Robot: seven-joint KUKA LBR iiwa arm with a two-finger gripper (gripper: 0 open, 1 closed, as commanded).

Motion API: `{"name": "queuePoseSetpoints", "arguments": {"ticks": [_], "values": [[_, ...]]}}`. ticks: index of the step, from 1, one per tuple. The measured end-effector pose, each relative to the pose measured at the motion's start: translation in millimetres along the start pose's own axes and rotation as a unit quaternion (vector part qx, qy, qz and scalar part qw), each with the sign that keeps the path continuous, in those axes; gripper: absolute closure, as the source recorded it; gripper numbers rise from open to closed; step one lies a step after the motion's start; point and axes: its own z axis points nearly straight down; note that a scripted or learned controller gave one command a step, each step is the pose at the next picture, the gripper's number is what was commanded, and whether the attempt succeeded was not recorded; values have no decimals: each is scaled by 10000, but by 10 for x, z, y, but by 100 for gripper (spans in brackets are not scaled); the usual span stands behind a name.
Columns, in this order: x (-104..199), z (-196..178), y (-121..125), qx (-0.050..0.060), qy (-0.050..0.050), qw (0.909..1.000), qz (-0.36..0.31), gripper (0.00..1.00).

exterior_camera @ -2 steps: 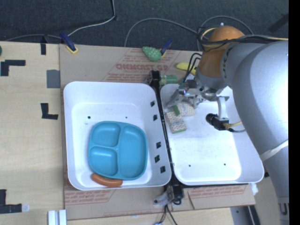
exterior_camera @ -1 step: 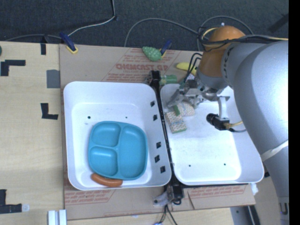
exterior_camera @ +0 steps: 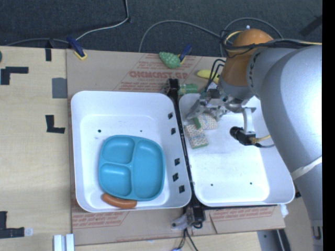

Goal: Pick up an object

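Plate [exterior_camera: 131, 167] + sausage [exterior_camera: 119, 201] in L bin [exterior_camera: 86, 106]; tool [exterior_camera: 205, 109] state unclear over R bin's [exterior_camera: 261, 190] cloth [exterior_camera: 199, 135].

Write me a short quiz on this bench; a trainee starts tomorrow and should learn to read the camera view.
1. True or false: the blue plate lies in the right bin.
2. Which thing lies against the plate's near edge? A) sausage B) sponge C) cup
3. Fill in: the gripper is over the ____ bin, by the patterned cloth.

Key: 1 false, it lies in the left bin; 2 A; 3 right.
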Motion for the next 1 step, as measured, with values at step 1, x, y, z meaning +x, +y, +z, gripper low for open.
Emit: {"name": "queuePoseSetpoints", "arguments": {"ticks": [1], "values": [[-14,-1,1,1,3,10000,-4,0]]}}
